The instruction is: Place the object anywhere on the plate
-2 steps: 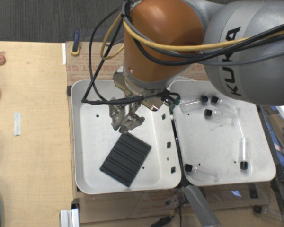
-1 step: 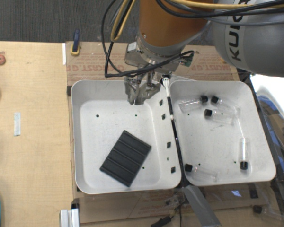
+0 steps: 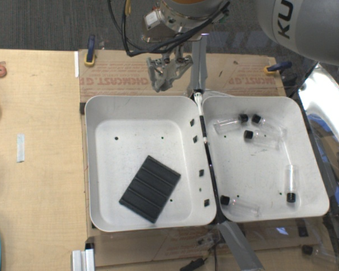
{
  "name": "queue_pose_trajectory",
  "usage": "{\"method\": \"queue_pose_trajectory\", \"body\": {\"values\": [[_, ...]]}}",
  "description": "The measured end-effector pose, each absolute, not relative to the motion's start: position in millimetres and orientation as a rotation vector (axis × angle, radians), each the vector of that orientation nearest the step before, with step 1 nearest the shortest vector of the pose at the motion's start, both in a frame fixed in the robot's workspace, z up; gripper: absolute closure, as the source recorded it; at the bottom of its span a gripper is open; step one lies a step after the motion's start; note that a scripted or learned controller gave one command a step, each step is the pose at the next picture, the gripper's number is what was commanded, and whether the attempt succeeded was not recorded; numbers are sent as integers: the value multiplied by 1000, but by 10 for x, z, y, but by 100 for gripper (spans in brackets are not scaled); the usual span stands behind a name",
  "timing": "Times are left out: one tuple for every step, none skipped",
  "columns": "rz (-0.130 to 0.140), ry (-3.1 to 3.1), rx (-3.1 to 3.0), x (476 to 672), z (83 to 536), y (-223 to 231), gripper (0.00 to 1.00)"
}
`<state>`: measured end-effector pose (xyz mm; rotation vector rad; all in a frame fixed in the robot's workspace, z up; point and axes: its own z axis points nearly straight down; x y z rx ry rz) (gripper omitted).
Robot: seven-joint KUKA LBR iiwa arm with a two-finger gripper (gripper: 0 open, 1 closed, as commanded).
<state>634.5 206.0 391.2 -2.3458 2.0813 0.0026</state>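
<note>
A: Starting near. Left bin (image 3: 101,208), we've got a dark ribbed rectangular plate (image 3: 151,188) lying flat, tilted, at about 6 o'clock in that bin. Nothing resting on it.

B: Right bin (image 3: 313,191): clear tubes with black caps. One upright-ish along the 4 o'clock side (image 3: 290,180), one at 7 o'clock (image 3: 237,203), a cluster of caps and tubes at 11 o'clock (image 3: 250,124). We read those as the objects to move; none is on the plate yet.

A: Far side: end effector (image 3: 168,75) hangs above the cardboard at 12 o'clock, past the bins' far rims, roughly over the left bin's back edge. Nothing between its fingers that we can see. Open or closed? We can't tell, too blurred and compact.

B: So we judge the step in hand as going to pick. To do it well: we'd pick the lone tube at 4 o'clock, well apart from the others, and align the fingers across its short axis. Clear plastic is slippery and rolls, so grip near the cap.

A: Then release low over the plate's middle, along the ribs, so it doesn't roll off.

B: Orange clamps (image 3: 90,55) at the far tabletop edge, irrelevant.
</note>
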Motion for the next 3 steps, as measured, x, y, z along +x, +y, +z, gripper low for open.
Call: {"method": "queue_pose_trajectory", "body": {"values": [[6,1772,-2592,5858,3045,2046,100],[6,1044,-2959,5918,3683,2288,100],[7,739,-3049,6547,3574,2265,100]]}}
